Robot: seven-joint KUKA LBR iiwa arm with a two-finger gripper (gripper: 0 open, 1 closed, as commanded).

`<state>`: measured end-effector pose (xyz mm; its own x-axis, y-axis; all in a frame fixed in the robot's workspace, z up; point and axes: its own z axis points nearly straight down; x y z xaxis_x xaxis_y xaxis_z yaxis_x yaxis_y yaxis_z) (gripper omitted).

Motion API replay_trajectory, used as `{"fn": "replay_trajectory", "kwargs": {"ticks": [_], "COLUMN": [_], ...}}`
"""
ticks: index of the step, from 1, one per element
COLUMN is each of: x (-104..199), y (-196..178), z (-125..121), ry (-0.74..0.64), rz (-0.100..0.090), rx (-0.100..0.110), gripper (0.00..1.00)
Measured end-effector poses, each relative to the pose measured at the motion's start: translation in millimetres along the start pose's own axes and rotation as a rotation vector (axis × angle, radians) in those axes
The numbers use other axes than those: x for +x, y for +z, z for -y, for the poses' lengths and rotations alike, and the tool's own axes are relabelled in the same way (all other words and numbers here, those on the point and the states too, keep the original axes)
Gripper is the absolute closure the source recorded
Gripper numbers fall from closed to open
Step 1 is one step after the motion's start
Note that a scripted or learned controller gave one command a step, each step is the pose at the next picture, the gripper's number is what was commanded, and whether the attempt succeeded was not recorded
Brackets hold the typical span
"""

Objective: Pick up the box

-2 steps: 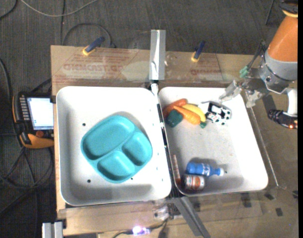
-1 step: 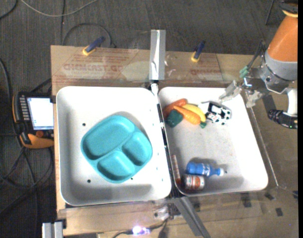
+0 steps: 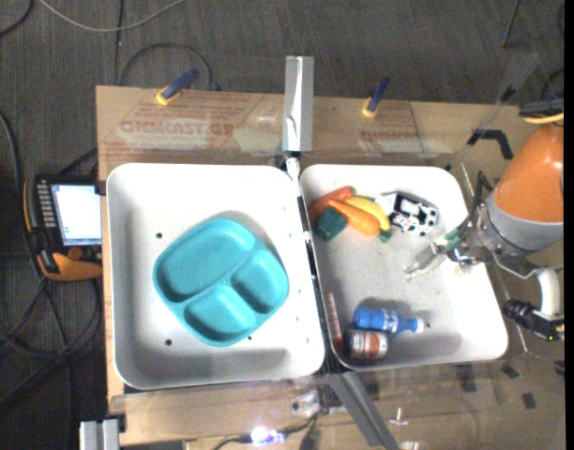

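Hovering over right bin (image 3: 475, 340), gripper (image 3: 428, 259) spread, nothing held; box (image 3: 409, 212) near, apart.

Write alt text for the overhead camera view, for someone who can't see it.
A grey and orange robot arm's end effector hangs over the right white bin, near a black and white box, toy carrots, a bottle and a can. The left bin holds a turquoise divided plate.

Dark grey carpet floor (image 3: 268, 17), cables (image 3: 71, 7) trailing at 11 o'clock; my plywood bench (image 3: 212, 125) carries blue-yellow clamps (image 3: 177, 85) at 12.
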<state>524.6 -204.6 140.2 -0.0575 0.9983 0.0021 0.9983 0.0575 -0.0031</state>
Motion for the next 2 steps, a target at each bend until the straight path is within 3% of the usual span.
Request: {"fn": "replay_trajectory", "kwargs": {"ticks": [1,2], "x": [30.7,-0.8], "y": [49.5,47.7], "z": [17.4,30.3], "ry": [0.115,0.150], "rz": [0.008,-0.007], "rx": [-0.015,-0.023], "gripper": [0.00,0.00]}}
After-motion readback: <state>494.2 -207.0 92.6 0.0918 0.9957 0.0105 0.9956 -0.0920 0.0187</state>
